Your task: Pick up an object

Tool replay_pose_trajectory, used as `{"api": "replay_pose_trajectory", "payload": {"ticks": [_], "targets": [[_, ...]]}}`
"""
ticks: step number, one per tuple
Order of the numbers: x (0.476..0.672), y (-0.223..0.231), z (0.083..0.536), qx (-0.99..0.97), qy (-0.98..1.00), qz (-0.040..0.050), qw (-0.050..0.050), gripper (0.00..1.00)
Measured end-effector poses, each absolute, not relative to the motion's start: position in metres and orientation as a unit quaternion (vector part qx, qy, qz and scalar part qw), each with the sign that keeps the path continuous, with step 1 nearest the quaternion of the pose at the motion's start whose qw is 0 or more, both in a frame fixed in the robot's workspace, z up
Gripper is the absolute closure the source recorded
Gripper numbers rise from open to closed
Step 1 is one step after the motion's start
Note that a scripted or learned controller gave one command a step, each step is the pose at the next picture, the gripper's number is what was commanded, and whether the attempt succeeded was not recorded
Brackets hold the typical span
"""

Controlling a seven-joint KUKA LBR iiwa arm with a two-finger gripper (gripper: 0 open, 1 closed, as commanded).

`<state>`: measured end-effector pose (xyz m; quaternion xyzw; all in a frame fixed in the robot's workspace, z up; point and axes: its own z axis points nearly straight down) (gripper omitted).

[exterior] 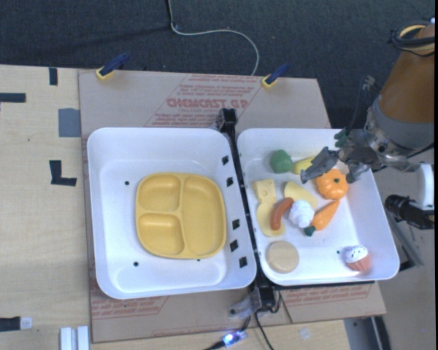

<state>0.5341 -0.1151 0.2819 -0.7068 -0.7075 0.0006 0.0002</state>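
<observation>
Broadly, a cardboard sheet (204, 100) covers the bench, clamped at its far edge by two clips, and carries two white bins side by side. The left bin (109, 152) holds a yellow divided tray (181, 215) lying flat near its middle, with three compartments, none with anything in them. The right bin (372, 232) holds a cluster of toy foods.

The arm (412, 86) comes in from the right, its orange band above a grey wrist, and its gripper (334, 165) sits low over the far right part of the right bin. Whether its fingers are apart or closed cannot be told from this angle. Just beside the gripper, and seemingly touching it, is an orange pumpkin (332, 185) with a green stem.

Left of the pumpkin is a green broccoli (280, 160), with a yellow piece (304, 166) between it and the gripper. Below lie a cheese wedge (265, 190), a yellow slice (299, 193), a sausage (279, 214) set at a slant, and a white ball (301, 212) touching a carrot (324, 216) that points down-left. Nearer the front sit a round tan cookie (282, 256) and, well apart in the right corner, a cupcake (358, 259) tipped on its side.

A white cable (219, 31) loops across the dark floor beyond the bench.
</observation>
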Motion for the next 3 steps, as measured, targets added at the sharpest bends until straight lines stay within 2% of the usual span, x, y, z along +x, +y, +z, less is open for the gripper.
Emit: {"api": "replay_pose_trajectory", "payload": {"ticks": [1, 2, 3], "targets": [[0.487, -0.054, 0.179, -0.706, -0.708, 0.0033, 0.006, 0.00], [0.490, -0.057, 0.193, -0.706, -0.708, 0.0016, 0.002, 1.00], [0.514, -0.004, 0.312, -0.704, -0.710, -0.0035, -0.003, 1.00]]}}
